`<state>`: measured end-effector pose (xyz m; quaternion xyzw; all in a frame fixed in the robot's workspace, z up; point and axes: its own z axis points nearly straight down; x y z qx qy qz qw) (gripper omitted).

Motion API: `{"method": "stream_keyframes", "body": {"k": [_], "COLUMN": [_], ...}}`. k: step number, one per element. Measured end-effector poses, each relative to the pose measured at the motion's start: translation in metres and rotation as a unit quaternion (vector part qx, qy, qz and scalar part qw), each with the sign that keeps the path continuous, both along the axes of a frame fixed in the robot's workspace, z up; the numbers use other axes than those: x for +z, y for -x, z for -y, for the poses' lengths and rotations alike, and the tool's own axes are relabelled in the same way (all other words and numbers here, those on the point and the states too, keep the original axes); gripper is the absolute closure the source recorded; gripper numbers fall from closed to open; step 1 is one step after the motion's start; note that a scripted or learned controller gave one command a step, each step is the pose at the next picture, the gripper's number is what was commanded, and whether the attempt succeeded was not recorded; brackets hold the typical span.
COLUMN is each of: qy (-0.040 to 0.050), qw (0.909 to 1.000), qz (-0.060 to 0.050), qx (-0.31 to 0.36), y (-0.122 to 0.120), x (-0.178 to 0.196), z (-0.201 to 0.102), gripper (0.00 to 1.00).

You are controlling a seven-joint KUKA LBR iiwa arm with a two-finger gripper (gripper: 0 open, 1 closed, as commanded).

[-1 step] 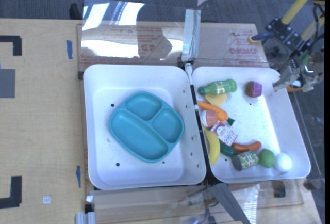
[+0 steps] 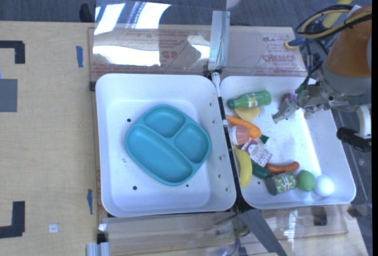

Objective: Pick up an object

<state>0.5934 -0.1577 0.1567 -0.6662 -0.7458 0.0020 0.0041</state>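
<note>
Grey two-finger gripper (image 2: 287,108) hanging over upper middle of right shallow white plastic bin (image 2: 331,148), arm reaching in from right. Jaws look slightly parted with nothing between them, small in frame so not certain. Candidate objects all in right bin, crowded along its left wall and bottom: green plastic bottle with yellow label (image 2: 250,99) lying near top, just left of gripper; yellow toy piece (image 2: 248,112) under it; orange toy carrot (image 2: 244,125); red-and-white packet (image 2: 249,144); yellow toy banana (image 2: 244,167); red toy sausage (image 2: 282,167); small green can (image 2: 282,183); green ball (image 2: 306,180); white ball (image 2: 324,186). Left shallow white plastic bin (image 2: 112,131) carrying teal 3-compartment plastic plate (image 2: 168,144), well apart from gripper. Risks: straight descent lands on bare bin floor, closing on nothing; round bottle rolls off when nudged; clutter near wall means jaws jam on neighbours or bin wall, or pinch 2 items and drop both; balls slip out of grip.
</note>
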Motion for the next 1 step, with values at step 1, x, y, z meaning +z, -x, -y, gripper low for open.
{"method": "stream_keyframes", "body": {"k": [1], "qy": [0.0018], "qw": [0.998], "qz": [0.008], "qx": [0.062], "y": [-0.0171], "x": [-0.0694], "z": [-0.0528], "gripper": [0.0]}}
